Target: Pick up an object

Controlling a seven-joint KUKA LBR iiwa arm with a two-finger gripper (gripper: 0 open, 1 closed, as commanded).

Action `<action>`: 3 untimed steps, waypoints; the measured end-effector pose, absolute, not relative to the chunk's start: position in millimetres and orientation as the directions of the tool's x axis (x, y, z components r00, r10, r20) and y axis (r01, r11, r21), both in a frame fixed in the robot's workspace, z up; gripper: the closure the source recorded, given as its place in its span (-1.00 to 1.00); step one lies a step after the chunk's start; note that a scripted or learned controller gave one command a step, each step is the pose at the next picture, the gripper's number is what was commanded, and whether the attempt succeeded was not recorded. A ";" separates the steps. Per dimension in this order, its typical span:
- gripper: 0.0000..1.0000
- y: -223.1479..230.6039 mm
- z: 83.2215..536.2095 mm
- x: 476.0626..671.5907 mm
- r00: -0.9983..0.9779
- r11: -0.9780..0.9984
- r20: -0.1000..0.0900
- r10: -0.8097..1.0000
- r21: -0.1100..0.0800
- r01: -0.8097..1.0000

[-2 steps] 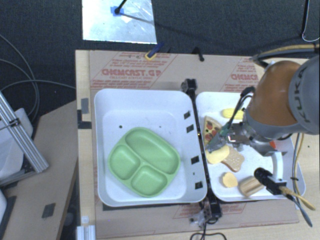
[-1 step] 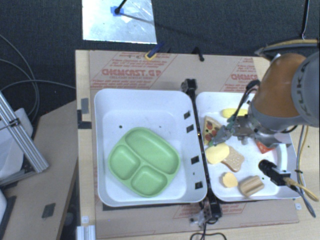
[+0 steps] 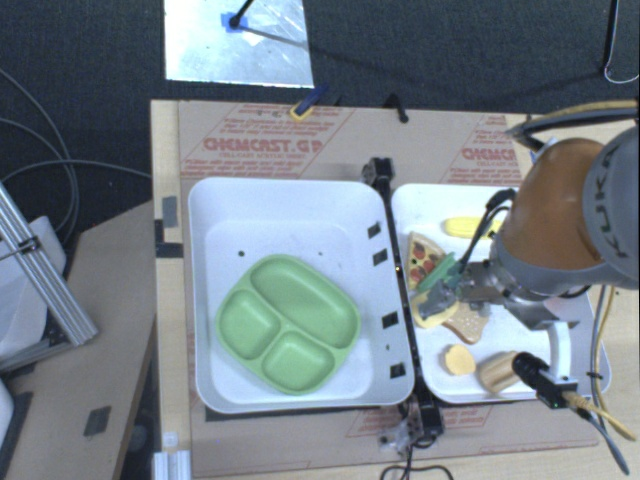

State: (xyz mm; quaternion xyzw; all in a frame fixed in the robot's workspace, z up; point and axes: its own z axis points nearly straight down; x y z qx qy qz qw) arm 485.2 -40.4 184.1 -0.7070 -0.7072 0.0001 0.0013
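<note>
A pale green tray (image 3: pixel 288 320) lies in the white left bin (image 3: pixel 215 213), the white right bin (image 3: pixel 425 200) holds a yellow piece (image 3: pixel 461 228), a red-dotted tan pizza slice (image 3: pixel 424 258) and a tan round (image 3: pixel 460 360), and the arm (image 3: pixel 560 218) is orange and grey.

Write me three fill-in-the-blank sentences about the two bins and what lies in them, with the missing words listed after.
1. The divided plate in the left bin is ____ in colour.
2. That plate has ____ compartments.
3. The pizza slice lies in the ____ bin.

Missing words: green; three; right
</note>
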 end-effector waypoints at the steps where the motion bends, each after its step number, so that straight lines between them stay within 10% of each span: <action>1: -1.00 -52.6 218.6 487.9 0.000 0.000 -0.001 1.000 0.006 1.000; 2: -1.00 -94.5 119.6 484.3 0.004 -0.004 -0.001 1.000 -0.007 1.000; 3: 1.00 -91.7 135.5 487.7 -0.001 0.001 0.000 1.000 0.004 1.000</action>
